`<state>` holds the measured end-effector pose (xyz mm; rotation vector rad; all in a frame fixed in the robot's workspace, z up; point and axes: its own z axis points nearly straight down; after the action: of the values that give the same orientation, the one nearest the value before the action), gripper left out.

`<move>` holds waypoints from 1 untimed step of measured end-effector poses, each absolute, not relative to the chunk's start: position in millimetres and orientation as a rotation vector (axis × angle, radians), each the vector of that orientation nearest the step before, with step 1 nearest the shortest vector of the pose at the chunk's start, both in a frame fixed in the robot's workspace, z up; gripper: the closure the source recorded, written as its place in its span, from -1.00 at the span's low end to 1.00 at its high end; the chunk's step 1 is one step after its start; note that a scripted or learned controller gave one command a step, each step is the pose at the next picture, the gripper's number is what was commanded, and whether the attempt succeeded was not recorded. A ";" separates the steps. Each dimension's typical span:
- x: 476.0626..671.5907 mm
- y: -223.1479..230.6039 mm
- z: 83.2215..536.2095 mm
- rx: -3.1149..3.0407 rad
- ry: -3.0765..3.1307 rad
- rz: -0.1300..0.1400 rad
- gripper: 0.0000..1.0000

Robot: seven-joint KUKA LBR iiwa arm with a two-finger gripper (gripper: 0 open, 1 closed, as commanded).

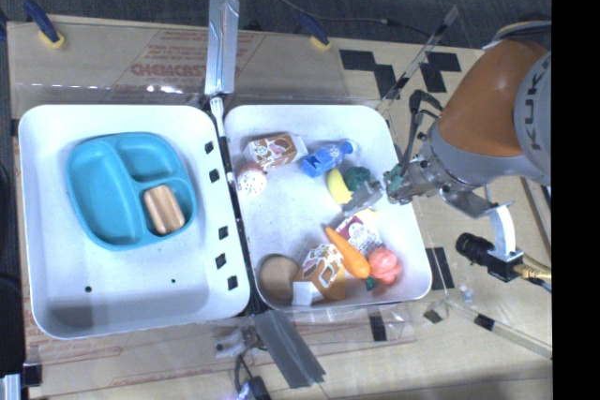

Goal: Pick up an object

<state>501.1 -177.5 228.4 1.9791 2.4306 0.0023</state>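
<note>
The right bin [281, 122] holds several small objects. My gripper [373, 194] is low over its right side, just right of a yellow lemon-like piece [337, 185] and a dark green object [357, 177]. Further back lie a blue bottle [326, 156] and a small printed carton [273, 150]. A white ball [251, 181] rests by the left wall. Toward the front sit an orange carrot [348, 254], a pink-red fruit [384, 265], a printed packet [360, 227], a second carton [322, 269] and a brown round piece [276, 274].
The left bin [56, 295] holds a blue divided plate [112, 178] with a brown bun-like item [164, 209] in one compartment. The arm's orange band [487, 103] hangs over the bench right of the right bin. Cables and a black fitting [487, 253] lie at the far right.
</note>
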 end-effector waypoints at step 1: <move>543.5 -128.4 92.0 1.921 2.487 0.001 -1.00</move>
<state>543.5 -128.4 92.0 1.9206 2.4865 0.0015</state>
